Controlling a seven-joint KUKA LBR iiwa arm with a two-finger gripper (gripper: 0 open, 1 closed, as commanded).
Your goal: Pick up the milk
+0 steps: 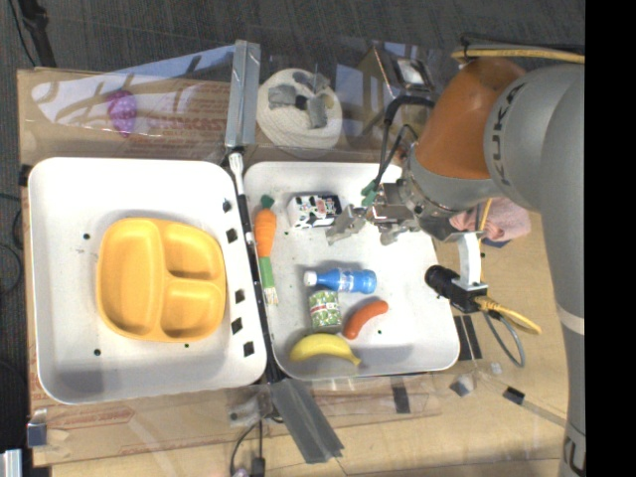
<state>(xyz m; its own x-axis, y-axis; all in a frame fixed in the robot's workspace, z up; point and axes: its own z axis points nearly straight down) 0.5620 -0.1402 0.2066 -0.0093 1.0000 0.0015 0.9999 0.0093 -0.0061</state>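
The milk (pixel 314 210) is a small white carton with black cow patches. It lies on its side near the back of the right bin (pixel 427 341), just right of the carrot's top. My gripper (pixel 366 227) hangs over the bin just to the right of the carton, a short gap away from it. Its fingers stand apart and nothing is between them. The grey arm with its orange band (pixel 462 132) reaches in from the upper right.
The right bin also holds an orange carrot (pixel 265 237) along its left wall, a blue bottle (pixel 343 280), a green can (pixel 324 310), a red sausage (pixel 365 317) and a banana (pixel 323 348). A yellow divided plate (pixel 161 278) lies in the left bin (pixel 60 366).
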